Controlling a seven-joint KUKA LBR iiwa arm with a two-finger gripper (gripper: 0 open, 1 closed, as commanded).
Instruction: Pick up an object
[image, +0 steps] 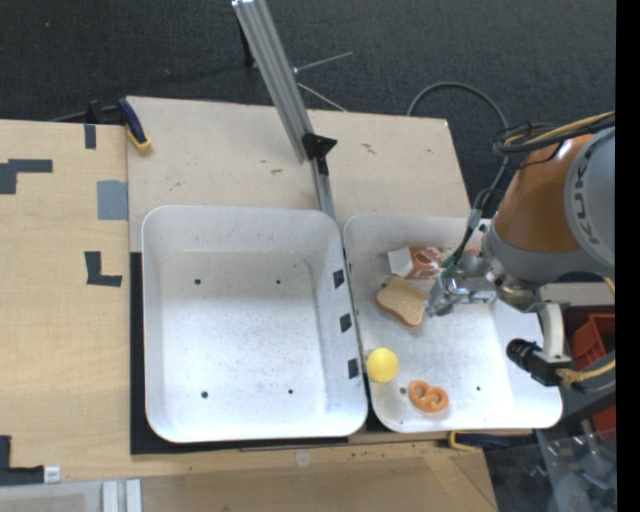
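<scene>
- Metal two-finger gripper (441, 303) sits low in the right white bin (520, 412), right beside the tan bread-slice toy (401, 301).
- Honestly can't tell how the claw stands.
- Nothing lifted yet, so the grab's left.

1. The right white bin (520, 412) lies under the claw (445, 295).
2. The left white bin (146, 300) sits beside it, on the claw's far side toward the view's left, their rims touching.
3. A slanted aluminium post (280, 80) ends in a black bracket (318, 147), up and left of the claw.
4. A blue and yellow clamp (133, 123) grips the plywood board (400, 160), well apart from the claw.
5. A grey tape patch (112, 200) lies farther left.
6. A black cable loop (450, 95) lies above the claw.
</scene>
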